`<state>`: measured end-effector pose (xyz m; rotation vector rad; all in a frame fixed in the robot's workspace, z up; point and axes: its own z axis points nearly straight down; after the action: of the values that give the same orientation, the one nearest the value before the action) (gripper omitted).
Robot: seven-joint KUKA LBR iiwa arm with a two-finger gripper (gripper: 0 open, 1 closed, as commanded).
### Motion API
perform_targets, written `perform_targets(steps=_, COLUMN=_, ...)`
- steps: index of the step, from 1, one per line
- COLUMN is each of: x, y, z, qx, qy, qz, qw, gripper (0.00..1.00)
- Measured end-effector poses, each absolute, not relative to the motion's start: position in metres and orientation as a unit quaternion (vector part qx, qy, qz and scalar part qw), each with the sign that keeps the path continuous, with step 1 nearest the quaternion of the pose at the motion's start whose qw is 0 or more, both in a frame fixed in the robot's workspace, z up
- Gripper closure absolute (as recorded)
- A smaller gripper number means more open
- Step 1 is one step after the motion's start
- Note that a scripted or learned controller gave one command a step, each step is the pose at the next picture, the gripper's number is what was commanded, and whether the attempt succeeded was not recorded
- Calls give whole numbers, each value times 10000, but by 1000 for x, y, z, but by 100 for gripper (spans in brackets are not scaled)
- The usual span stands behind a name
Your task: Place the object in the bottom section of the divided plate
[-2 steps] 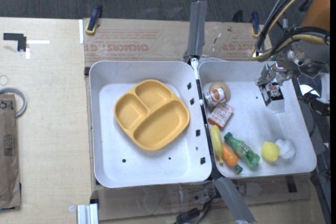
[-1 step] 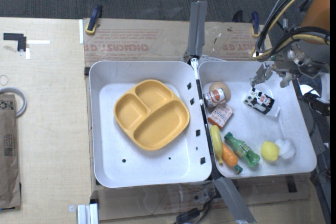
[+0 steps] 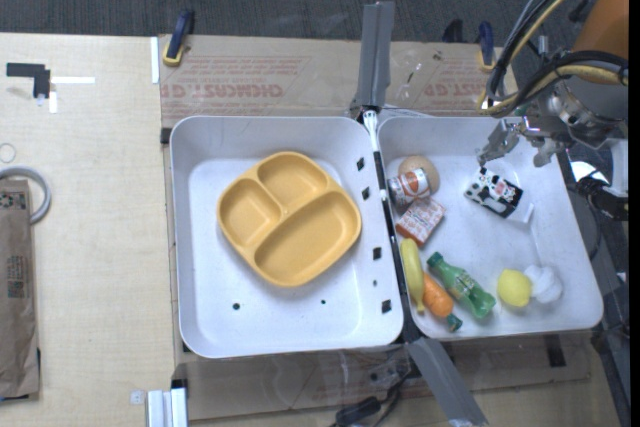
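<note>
A yellow divided plate (image 3: 290,231) sits bare in the left bin (image 3: 200,315), while the right bin (image 3: 570,245) holds a small can (image 3: 412,183), a packet (image 3: 420,220), a banana (image 3: 410,267), a carrot (image 3: 437,298), a green bottle (image 3: 461,287) and a lemon (image 3: 514,287). At two o'clock, the claw (image 3: 505,143) hangs half-open and empty over a black-and-white item (image 3: 493,194), the likely pick. It looks light and rigid, best pinched across its short sides.
</note>
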<state>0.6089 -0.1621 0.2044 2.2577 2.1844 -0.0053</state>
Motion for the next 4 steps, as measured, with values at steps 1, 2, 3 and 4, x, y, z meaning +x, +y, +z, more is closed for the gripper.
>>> perform_targets(steps=1, x=492, y=-88, z=190, qx=6976, qy=7165, qz=-15, qw=-11, gripper=0)
perform_targets(steps=2, x=533, y=-201, z=336, qx=7045, qy=7097, qz=-14, qw=7, gripper=0)
perform_targets(steps=3, x=484, y=-167, z=188, qx=7382, qy=6746, qz=-17, qw=-14, gripper=0)
perform_targets(steps=4, x=484, y=-167, z=188, qx=7383, qy=6745, qz=-15, qw=-10, gripper=0)
